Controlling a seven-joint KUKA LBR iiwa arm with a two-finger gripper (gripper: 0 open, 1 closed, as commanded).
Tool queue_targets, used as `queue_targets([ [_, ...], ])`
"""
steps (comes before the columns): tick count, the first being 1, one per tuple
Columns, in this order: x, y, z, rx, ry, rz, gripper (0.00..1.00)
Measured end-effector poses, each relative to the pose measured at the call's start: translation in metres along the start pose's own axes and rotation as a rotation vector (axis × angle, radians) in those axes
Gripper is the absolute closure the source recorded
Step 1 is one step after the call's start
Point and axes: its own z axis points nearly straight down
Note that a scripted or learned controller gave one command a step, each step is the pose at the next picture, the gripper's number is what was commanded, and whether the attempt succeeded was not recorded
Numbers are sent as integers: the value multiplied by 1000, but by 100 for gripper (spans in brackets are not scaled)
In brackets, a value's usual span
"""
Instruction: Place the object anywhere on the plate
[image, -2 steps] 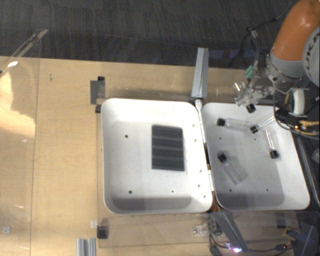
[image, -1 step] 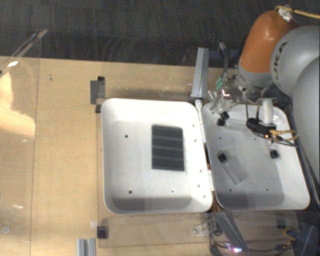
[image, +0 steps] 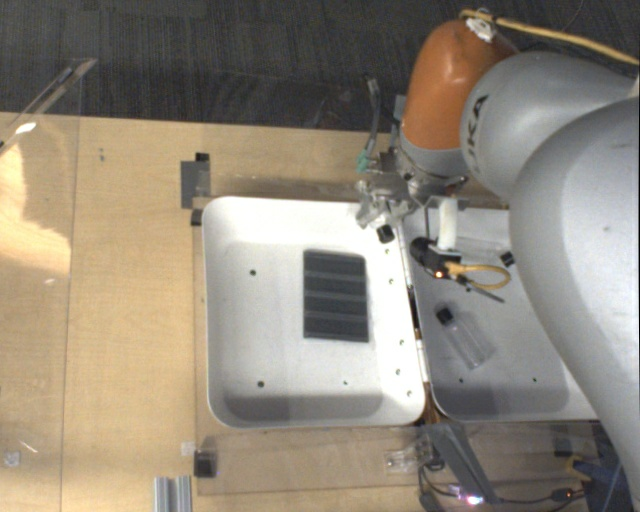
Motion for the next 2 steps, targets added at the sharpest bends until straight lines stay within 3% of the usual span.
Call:
queue_targets([
  [1, 67, -1, -82, -3, 0, -11, 100],
  [2, 167, -9, -39, 3, 0, 34, 100],
])
